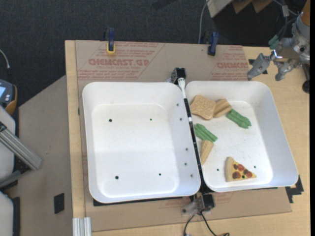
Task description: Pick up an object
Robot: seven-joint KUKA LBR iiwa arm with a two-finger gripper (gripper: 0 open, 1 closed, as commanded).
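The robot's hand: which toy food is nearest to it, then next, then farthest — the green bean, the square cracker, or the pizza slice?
From the hand, at the right bin's far corner:
1. Green bean, far right part of that bin.
2. Square cracker, by the divider.
3. Pizza slice, near edge.

The surface (162,58) is a tan board printed with red lettering along its far strip. Two shallow white bins lie directly on it, side by side and touching along their inner walls. The left bin (93,132) sits toward nine o'clock, the right bin (280,146) toward three o'clock. At twelve o'clock, two blue clamps (110,38) grip the board's far edge, one above each bin. A small black clip (179,74) sits where the bins meet at the far side.
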